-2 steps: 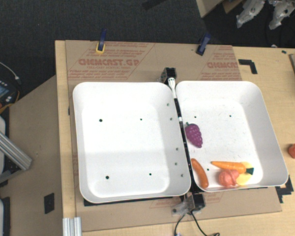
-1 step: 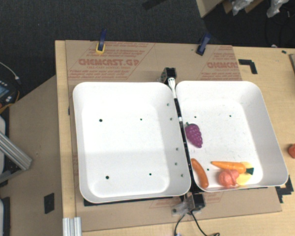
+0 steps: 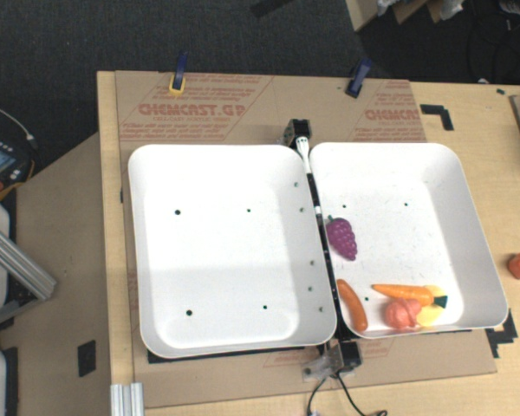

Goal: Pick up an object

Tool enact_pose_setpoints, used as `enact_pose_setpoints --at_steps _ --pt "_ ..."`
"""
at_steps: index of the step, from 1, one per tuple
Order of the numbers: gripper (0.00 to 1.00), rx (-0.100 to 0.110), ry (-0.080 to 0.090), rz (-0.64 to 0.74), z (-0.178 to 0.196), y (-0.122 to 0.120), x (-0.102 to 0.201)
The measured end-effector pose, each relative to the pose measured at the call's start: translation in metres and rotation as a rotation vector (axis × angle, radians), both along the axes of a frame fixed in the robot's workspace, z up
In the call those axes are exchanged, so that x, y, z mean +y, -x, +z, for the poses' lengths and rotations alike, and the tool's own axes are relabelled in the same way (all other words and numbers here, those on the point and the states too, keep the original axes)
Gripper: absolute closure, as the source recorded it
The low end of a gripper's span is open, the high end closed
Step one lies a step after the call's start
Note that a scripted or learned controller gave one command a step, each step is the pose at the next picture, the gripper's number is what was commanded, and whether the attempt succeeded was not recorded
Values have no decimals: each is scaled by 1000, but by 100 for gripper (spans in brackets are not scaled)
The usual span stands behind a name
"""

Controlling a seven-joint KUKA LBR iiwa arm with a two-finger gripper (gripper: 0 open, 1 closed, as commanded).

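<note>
The right bin (image 3: 433,176) holds a purple bunch of grapes (image 3: 341,237) close to its left wall. Near its front edge lie an orange carrot with a dark green tip (image 3: 405,292), a reddish-orange sausage-shaped piece (image 3: 352,305) by the front left corner, a pink lumpy piece (image 3: 400,315) and a small yellow piece (image 3: 427,316) touching it. The left bin (image 3: 217,250) has only small dark dots on its floor.
Both bins sit on a brown cardboard sheet (image 3: 243,102) held by blue clamps (image 3: 179,74) at the back. A small orange object (image 3: 517,266) lies outside the right bin at the far right. Cables and a connector (image 3: 329,367) sit at the front between the bins.
</note>
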State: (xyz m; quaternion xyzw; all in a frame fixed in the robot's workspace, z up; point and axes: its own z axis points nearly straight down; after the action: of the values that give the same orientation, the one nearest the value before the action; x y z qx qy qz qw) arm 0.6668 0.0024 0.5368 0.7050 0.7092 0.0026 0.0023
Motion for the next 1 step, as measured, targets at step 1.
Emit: enact_pose_setpoints --at_steps 1 --pt "100 -3 3 -4 10 0 -3"
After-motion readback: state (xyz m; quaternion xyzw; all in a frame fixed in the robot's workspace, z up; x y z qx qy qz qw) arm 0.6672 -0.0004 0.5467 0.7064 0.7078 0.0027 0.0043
